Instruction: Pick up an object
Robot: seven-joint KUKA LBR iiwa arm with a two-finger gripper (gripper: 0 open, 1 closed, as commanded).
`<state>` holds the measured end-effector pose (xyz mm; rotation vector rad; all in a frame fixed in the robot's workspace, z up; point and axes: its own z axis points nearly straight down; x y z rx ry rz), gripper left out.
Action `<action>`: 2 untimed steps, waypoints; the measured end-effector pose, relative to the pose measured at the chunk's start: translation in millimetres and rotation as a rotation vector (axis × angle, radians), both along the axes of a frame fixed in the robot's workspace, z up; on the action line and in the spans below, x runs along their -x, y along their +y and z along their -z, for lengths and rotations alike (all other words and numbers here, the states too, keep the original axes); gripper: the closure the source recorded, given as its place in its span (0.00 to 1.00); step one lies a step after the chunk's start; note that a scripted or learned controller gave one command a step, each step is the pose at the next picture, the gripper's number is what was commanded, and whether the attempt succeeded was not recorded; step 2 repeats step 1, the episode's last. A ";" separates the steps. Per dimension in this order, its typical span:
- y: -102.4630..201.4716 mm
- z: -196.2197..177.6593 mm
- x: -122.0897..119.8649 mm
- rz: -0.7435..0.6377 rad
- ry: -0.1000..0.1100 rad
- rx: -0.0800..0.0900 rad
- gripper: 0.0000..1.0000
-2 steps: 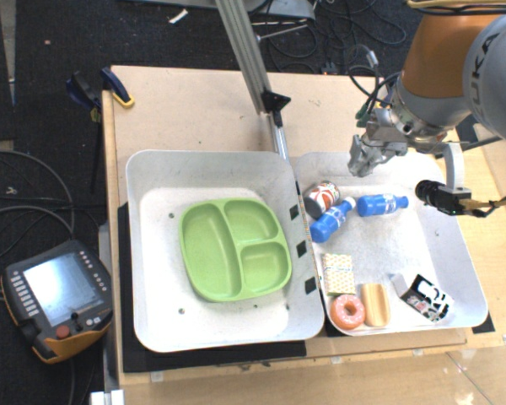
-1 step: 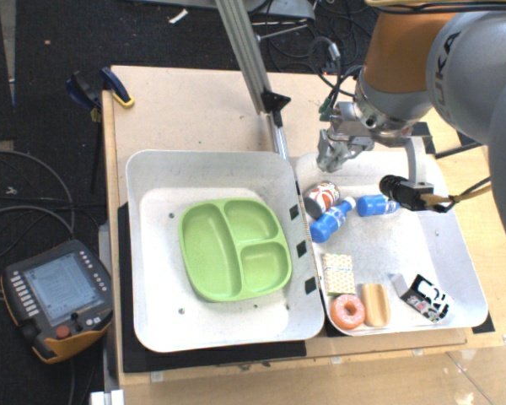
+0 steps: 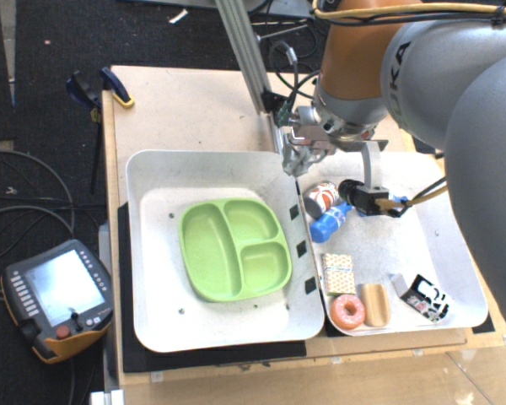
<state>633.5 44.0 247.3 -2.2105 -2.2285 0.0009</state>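
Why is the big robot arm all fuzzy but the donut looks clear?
In the camera view, the arm sits close to the lens, so it blurs; the donut and green plate lie farther down and stay sharp, under even light with soft shadows.

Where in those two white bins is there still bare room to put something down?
Left bin: a bare strip runs around the green divided plate, widest along the left wall and front edge. Right bin: the open floor lies between the blue bottle and the black gadget. It is crowded near the divider, around the donut, bread roll and wafer.
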 end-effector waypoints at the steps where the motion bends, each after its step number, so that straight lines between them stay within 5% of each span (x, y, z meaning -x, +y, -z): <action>1: 53.4 -6.4 -9.1 0.000 -0.005 -0.001 1.00; 2: 53.4 -6.4 -9.1 0.000 -0.005 -0.001 1.00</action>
